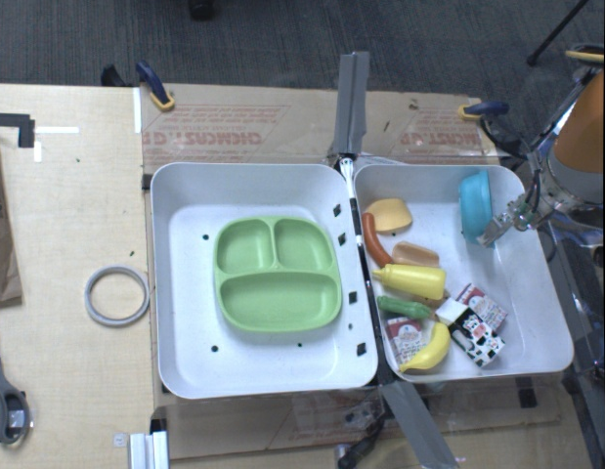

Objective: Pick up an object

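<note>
- Dark grey carpet fills the top of my view, with a pale wooden bench (67, 193) below it and a sheet of cardboard (243, 130) under the bins.
- On the far left of the bench I see a grey ring of tape (116, 294), and scissors (7, 410) lower down at the edge.
- Next comes the left bin (175, 262), holding a green divided plate (279, 274) that lies flat near its middle.
- Across the centre divider, the right bin (537, 330) holds the pile I can pick from: a yellow-orange bun piece (389, 215), a red sausage (374, 242), a hot dog (415, 255), a yellow bottle (414, 280) lying on its side, a green item (405, 307) and a banana (429, 350).
- Two small printed cartons (478, 328) lie just beside the banana.
- A blue cup (475, 204) sits near the bin's back right corner.
- My gripper (497, 229) hangs at the cup's lower right edge; I cannot tell whether the fingers are spread or closed.
</note>
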### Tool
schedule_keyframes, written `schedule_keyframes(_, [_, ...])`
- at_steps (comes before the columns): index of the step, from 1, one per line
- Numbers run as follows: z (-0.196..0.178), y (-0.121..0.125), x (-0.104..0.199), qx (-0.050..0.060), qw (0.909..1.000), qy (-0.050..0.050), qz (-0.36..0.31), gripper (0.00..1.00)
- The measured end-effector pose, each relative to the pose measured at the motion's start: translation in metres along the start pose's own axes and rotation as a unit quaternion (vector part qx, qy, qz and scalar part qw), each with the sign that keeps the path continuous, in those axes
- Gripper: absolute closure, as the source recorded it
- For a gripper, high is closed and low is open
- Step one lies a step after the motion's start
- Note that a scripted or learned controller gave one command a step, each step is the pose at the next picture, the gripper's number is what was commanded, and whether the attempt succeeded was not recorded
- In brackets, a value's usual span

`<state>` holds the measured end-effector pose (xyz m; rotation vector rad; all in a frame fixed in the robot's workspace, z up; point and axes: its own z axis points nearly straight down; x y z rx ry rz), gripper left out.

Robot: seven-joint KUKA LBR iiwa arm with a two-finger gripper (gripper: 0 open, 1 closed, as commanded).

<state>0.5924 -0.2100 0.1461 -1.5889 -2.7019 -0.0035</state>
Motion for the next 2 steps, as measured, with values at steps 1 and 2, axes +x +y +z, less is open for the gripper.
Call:
schedule_keyframes(1, [-0.0301, 0.0251, 0.0292, -0.001, 0.9991, -0.004, -0.041, 1.0])
schedule_keyframes(2, [-0.0304, 0.0251, 0.0289, -0.001, 0.9991, -0.005, -0.041, 0.0])
